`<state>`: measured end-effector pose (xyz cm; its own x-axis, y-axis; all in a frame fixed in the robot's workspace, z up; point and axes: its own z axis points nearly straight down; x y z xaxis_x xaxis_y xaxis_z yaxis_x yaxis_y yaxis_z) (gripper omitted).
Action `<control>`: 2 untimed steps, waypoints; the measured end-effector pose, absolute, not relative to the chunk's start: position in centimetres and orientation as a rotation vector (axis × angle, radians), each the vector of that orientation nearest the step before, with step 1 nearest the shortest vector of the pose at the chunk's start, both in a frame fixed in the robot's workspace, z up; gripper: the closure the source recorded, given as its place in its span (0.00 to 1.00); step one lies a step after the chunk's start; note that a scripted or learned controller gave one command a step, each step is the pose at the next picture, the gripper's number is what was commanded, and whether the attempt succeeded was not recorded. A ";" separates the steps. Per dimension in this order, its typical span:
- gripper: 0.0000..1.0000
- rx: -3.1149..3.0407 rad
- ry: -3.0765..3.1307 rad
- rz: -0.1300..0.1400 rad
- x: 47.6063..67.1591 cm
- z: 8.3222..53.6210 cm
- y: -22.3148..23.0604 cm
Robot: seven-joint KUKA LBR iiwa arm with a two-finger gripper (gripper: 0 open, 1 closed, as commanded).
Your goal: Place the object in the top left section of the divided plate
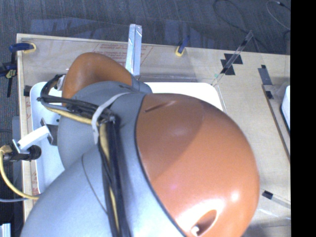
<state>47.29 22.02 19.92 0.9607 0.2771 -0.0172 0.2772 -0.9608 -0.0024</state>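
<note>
My grey arm with its orange band [197,162] reaches across the bench and covers most of both white bins. A second orange part of the arm [91,73] rises at the upper left, with black and yellow cables [74,107] strapped along it. The arm hides the divided plate, the object and the gripper end.
A strip of the left bin's white rim [37,98] shows at the left, and a corner of the right bin's rim [207,90] behind the arm. A metal post [134,48] stands at the back edge. Bare wooden bench [247,93] lies to the right.
</note>
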 end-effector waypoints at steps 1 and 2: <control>0.00 3.067 0.681 -0.005 58.1 38.1 21.8; 0.00 3.013 0.898 -0.010 63.8 43.8 22.1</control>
